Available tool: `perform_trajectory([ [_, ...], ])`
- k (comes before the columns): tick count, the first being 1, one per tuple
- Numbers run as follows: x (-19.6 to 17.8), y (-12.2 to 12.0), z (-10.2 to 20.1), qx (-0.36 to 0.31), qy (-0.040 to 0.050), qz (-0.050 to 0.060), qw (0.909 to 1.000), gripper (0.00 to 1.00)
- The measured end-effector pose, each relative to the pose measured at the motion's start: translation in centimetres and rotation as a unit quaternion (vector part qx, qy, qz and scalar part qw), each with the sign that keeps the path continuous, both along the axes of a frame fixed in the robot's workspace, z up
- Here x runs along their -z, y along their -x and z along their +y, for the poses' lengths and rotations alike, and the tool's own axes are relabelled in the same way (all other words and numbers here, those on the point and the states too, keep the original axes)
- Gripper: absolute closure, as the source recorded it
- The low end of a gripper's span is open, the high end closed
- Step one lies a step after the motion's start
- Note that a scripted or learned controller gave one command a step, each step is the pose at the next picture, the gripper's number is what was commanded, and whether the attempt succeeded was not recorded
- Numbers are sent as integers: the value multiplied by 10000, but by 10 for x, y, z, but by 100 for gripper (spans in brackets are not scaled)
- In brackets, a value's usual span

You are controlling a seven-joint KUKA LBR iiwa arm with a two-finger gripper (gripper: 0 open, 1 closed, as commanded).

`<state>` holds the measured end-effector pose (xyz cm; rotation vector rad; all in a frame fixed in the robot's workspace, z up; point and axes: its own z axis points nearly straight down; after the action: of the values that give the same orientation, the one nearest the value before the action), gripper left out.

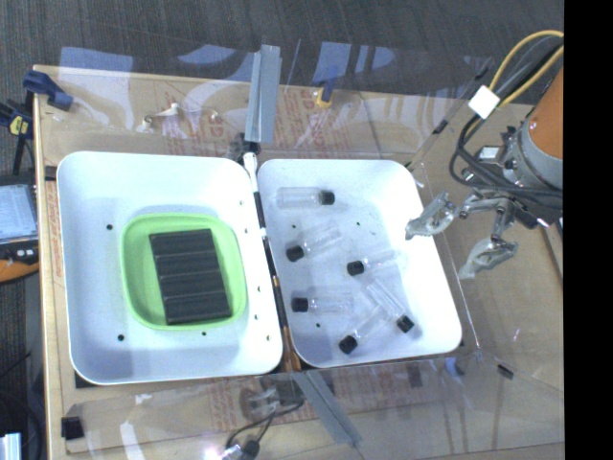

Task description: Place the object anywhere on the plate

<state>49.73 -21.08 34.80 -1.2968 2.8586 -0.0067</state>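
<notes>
The wooden bench (115, 113) is being occupied by two shallow white bins set side by side, their inner edges nearly touching. The left bin (86, 257) is being taken up by a green plate (139, 242) with rounded corners, and a black ribbed block (190, 276) is being borne on the middle of that plate. The right bin (431, 295) is being used to hold several clear vials with black caps, all lying on their sides and scattered apart: one vial (302, 198) near the bin's far left corner, others towards the middle and the near edge, with one black cap (355, 267) showing about the centre. No vial is being carried on the plate. The grey arm (536, 156) is being seen at the right, outside the right bin. Its gripper (463, 233) is being held over the bench just beside that bin's right rim, with the two fingers spread apart and nothing being held between them.
</notes>
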Motion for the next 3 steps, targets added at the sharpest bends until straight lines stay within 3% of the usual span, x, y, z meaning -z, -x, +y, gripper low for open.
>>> perform_trajectory([
  [1, 27, 4, 0, 348, -6, 17, 9994, 0],
  [2, 21, -4, 0, 650, -3, -2, 9979, 0],
  [3, 1, 5, 0, 1040, -5, 3, 9946, 0],
])
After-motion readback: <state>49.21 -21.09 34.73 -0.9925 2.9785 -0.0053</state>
